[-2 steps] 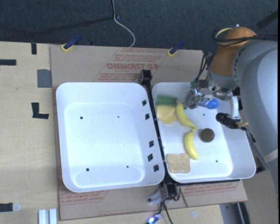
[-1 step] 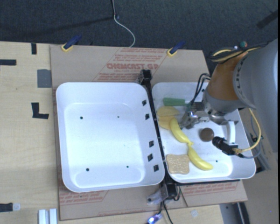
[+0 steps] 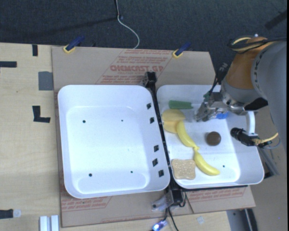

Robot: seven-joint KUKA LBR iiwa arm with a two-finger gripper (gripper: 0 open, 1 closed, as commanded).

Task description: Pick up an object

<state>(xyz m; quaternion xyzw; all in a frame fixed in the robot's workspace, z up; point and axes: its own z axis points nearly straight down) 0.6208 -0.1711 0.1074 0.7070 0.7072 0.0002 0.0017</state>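
Yellow banana [image 3: 192, 146] could be bumped | claw [image 3: 203, 113] is placed low beside blue thing [image 3: 222, 114] | claw state cannot be told | brown ball [image 3: 213, 138] could be missed

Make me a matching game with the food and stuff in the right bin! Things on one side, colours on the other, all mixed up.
Things:
1. banana
2. slice of bread
3. round ball
4. flat block

Colours:
A. green
B. dark brown
C. yellow
D. light tan

Pairs: 1-C, 2-D, 3-B, 4-A. All four lie in the right bin.
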